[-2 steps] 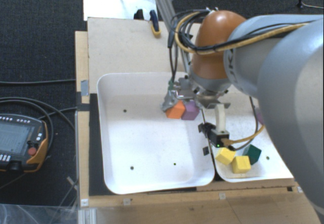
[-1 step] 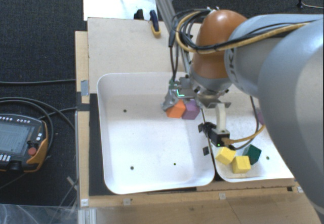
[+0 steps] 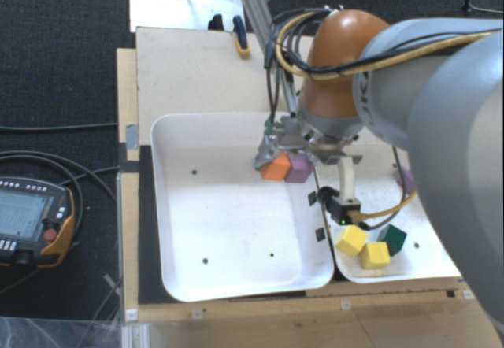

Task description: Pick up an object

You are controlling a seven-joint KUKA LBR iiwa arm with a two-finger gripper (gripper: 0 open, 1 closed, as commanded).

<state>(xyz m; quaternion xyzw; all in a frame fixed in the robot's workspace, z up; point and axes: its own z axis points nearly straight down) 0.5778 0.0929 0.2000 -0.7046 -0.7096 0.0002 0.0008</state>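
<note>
Smooth, faintly glossy white plastic bins [image 3: 236,275], matt fibreboard bench [image 3: 197,71], possibly foam blocks [image 3: 352,240], glossy orange band [image 3: 346,63]

Open left bin floor [image 3: 228,236]

A teach pendant [image 3: 31,216] with its black cable [image 3: 71,169] is seen at left of frame on dark carpet [image 3: 63,39]. Clamps [image 3: 239,33] are fixed at the board's [image 3: 197,71] upper edge.
</note>
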